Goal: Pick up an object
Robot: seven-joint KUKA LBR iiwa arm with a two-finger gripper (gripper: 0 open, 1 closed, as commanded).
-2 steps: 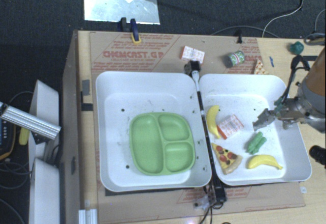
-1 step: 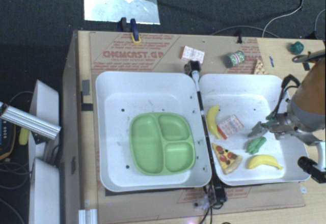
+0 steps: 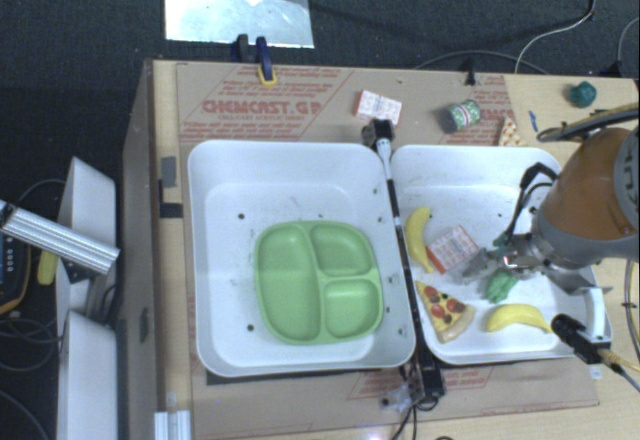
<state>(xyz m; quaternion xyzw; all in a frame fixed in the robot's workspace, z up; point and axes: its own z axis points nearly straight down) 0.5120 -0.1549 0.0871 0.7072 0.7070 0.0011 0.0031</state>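
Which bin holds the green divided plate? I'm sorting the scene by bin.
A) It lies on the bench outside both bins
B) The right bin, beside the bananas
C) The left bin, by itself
C: the green divided plate lies in the left bin with nothing else in it, while the two bananas and the pizza slice lie in the right bin.

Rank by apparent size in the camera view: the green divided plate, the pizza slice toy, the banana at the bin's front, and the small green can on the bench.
1. Green divided plate, by far the largest.
2. Pizza slice toy and front banana: too alike to rank.
3. Green can, smallest, though it sits farther from the camera.
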